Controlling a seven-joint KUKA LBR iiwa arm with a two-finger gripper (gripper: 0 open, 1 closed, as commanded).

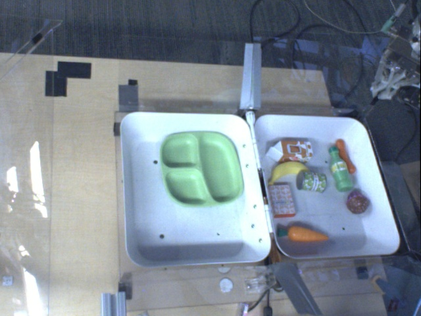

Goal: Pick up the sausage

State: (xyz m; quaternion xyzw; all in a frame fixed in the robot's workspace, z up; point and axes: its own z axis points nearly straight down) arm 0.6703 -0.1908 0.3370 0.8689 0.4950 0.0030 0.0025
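Soft, slightly blurry pic; glare streaks on bench [26, 170] left; bins evenly lit.

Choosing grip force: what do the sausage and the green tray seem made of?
Sausage: probably moulded plastic toy food; uniform orange-red, smooth look, though small in view. Green tray: likely plastic; even pale green, rounded moulded compartments, soft matte sheen.

Sausage [345, 155] lies in the right bin [381, 196] beside a green bottle [340, 171]

Pale grey, angular metal robot arm end [396, 63], blurred; boxy plates and brackets; thin dark and green cables [393, 15] run over it.
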